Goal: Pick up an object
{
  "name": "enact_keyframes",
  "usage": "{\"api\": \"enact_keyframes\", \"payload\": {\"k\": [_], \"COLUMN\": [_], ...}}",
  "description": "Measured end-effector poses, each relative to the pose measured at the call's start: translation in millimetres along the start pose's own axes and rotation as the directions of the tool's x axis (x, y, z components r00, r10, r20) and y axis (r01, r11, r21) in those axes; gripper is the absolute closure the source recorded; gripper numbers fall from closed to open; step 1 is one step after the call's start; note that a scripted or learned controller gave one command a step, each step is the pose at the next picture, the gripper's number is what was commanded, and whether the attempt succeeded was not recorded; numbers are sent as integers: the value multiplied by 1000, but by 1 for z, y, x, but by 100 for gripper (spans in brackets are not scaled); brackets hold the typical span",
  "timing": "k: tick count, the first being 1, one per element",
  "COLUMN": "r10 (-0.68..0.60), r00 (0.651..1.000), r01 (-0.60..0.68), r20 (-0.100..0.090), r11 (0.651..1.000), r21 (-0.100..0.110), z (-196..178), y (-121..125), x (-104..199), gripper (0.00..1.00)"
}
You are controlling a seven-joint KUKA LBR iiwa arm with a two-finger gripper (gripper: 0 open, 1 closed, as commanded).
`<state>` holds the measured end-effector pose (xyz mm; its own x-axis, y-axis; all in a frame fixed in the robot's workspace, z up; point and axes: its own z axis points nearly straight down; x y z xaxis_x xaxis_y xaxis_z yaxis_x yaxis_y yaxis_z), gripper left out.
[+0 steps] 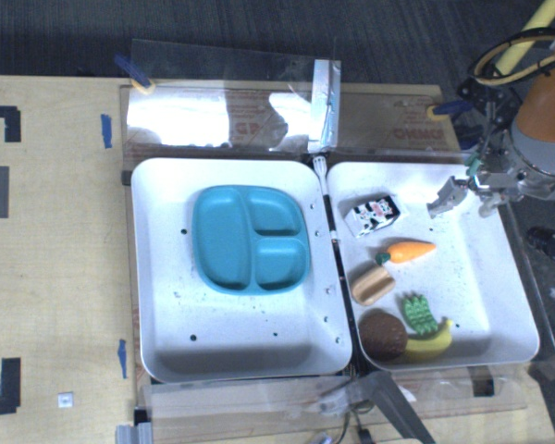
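Right bin [499, 276] | orange carrot [410, 252] lay beside tan bun [372, 284] | gripper [466, 195] hovered released, grasping nothing

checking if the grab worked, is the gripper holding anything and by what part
Nothing is held. The gripper hangs over the right bin's upper right corner with nothing between its jaws; the carrot and milk carton lie apart from it.

Left bin [157, 276] holds a divided tray [252, 239]; right bin [499, 313] holds carton [375, 214] at 11 o'clock, banana [430, 342] at 6.
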<state>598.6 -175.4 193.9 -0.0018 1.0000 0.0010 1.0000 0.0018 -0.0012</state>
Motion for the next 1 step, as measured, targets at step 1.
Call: {"api": "enact_keyframes", "payload": {"k": [1], "r10": [-87], "r00": [996], "r01": [87], "r20": [7], "r11": [996], "r21": [-16], "z": [87], "y": [24], "x": [47], "gripper": [0]}}
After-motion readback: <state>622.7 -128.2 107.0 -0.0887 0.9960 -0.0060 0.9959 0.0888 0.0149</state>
